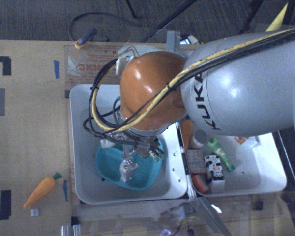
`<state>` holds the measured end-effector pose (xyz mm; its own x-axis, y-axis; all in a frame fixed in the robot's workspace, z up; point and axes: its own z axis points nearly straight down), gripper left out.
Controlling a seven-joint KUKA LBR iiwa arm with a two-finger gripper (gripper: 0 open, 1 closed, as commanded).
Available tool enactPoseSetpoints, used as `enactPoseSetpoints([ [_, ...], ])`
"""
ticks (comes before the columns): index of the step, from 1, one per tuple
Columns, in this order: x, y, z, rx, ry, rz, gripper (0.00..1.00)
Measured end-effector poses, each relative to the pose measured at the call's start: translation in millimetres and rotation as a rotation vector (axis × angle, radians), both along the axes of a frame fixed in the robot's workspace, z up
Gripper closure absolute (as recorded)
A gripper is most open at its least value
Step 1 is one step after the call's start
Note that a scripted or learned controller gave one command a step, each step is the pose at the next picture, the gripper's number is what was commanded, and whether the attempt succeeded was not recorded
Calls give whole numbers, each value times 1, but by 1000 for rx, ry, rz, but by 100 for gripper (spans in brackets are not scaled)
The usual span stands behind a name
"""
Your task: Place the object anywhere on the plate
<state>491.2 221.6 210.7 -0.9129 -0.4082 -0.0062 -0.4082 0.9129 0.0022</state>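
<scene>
Grey arm [236, 82] down, gripper [129, 167] over teal plate [108, 168].

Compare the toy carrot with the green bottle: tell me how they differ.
The carrot is orange with a small green top; the green bottle is green all over. The carrot lies on the wooden bench, outside the bins; the bottle lies inside the right bin among other items. Both lie on their sides at a slant.

glossy teal plate [110, 167], smooth white bin [81, 132]
</scene>
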Motion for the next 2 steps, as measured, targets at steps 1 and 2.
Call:
enactPoseSetpoints([
  [1, 2, 1, 11, 5, -6, -2, 100],
  [2, 1, 1, 11, 5, -6, -2, 0],
])
